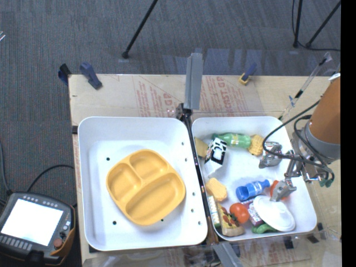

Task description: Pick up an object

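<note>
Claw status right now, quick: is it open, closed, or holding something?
Claw: open, fingers spread over the right bin, nothing held between them.

A robotics laboratory is indicated. A bench (150,96) is set on grey carpet (67,26), and black tripod legs (143,21) are seen behind it. A control pendant (34,222) with a lit screen is placed at the lower left, with a cable attached.
</note>
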### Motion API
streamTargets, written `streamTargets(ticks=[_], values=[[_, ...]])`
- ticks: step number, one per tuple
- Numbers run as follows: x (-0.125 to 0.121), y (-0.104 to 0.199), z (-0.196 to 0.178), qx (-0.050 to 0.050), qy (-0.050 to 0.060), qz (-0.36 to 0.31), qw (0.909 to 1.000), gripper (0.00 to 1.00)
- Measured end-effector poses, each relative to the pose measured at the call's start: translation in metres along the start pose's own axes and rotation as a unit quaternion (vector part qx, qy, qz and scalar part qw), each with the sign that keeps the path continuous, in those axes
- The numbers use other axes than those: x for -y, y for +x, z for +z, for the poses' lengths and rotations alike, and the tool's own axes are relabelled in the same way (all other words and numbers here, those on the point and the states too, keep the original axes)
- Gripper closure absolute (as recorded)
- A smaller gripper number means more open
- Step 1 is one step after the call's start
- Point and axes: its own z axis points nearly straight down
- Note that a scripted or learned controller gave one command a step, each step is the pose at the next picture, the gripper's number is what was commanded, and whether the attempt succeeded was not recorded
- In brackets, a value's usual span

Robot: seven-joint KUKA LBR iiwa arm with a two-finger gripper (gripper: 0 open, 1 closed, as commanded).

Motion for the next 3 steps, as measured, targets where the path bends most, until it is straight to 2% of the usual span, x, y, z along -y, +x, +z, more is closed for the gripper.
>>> streamTargets(ticks=[1, 2, 3], values=[[0.005, -0.021, 0.088, 0.005, 0.001, -0.068, 0.9977, 0.0], [-0.034, -0.009, 0.107, 0.017, 0.008, -0.115, 0.9932, 0.0], [-0.05, -0.031, 0.111, 0.009, 0.005, -0.05, 0.9987, 0.0]])
